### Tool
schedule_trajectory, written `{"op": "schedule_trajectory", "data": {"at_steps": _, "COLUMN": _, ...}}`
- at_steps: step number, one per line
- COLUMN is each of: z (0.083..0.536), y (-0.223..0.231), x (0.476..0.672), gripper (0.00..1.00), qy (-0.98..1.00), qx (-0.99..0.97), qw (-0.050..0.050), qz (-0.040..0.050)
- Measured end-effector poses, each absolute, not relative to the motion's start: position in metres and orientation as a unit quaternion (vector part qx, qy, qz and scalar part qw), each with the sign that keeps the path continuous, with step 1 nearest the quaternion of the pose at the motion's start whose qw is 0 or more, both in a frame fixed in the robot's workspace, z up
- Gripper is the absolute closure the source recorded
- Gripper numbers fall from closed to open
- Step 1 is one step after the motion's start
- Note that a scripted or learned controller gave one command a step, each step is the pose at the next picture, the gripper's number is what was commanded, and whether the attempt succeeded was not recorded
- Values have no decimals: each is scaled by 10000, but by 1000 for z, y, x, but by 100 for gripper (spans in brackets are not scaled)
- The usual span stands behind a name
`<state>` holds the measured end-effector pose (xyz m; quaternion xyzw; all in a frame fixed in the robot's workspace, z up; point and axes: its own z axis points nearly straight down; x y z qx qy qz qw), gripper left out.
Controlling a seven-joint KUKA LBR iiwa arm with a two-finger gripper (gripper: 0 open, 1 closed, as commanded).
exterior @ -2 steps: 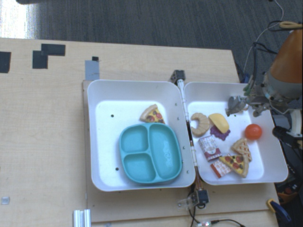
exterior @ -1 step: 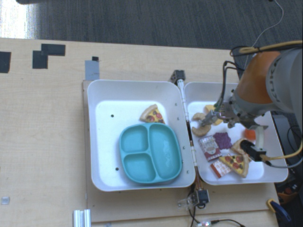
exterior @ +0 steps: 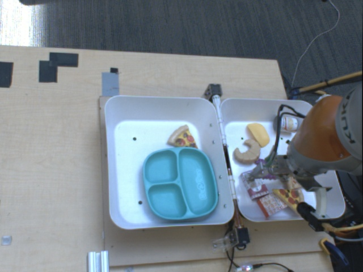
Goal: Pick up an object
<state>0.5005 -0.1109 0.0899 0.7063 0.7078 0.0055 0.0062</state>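
The left bin (exterior: 122, 152) holds a teal three-compartment plate (exterior: 180, 183) and, just behind it, a pizza slice (exterior: 181, 135). The right bin (exterior: 238, 205) holds a yellow piece (exterior: 258, 134), a tan curved piece (exterior: 247, 153) and red-and-white packets (exterior: 266, 200), with the gripper (exterior: 262, 173) low above them.

Two white bins side by side on bench. Left bin (exterior: 122, 152): blue divided plate (exterior: 180, 183), pizza slice (exterior: 182, 136) just behind it. Right bin (exterior: 238, 205): yellow piece (exterior: 259, 134), tan curved piece (exterior: 246, 152), red packet (exterior: 265, 200). Gripper (exterior: 262, 171) low over right bin's clutter, arm (exterior: 323, 135) above.
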Motion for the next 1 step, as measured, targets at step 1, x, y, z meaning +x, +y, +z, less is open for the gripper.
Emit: {"op": "schedule_trajectory", "data": {"at_steps": 1, "z": 103, "y": -110, "x": 504, "gripper": 100, "qy": 7088, "qx": 7053, "qw": 89, "qz": 92}}
